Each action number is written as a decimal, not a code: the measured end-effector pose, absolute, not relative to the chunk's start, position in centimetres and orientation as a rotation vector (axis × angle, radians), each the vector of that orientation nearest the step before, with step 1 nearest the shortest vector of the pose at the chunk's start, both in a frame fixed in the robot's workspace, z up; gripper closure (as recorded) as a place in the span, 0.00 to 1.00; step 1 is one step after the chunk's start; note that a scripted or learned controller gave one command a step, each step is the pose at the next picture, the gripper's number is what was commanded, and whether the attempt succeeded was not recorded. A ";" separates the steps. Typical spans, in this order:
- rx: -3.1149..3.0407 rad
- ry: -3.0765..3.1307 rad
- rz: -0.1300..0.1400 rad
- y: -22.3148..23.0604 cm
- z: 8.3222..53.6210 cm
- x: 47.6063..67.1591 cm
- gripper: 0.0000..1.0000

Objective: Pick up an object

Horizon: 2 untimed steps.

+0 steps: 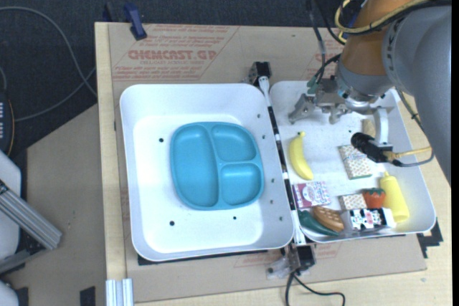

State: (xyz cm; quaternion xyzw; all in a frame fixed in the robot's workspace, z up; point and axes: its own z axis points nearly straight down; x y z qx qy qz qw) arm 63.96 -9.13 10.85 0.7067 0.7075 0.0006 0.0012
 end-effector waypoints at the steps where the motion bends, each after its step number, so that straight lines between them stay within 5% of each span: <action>1: 2.225 2.221 -0.003 -10.4 8.4 58.7 0.00; 2: 2.225 2.222 -0.001 -9.1 8.4 55.8 0.00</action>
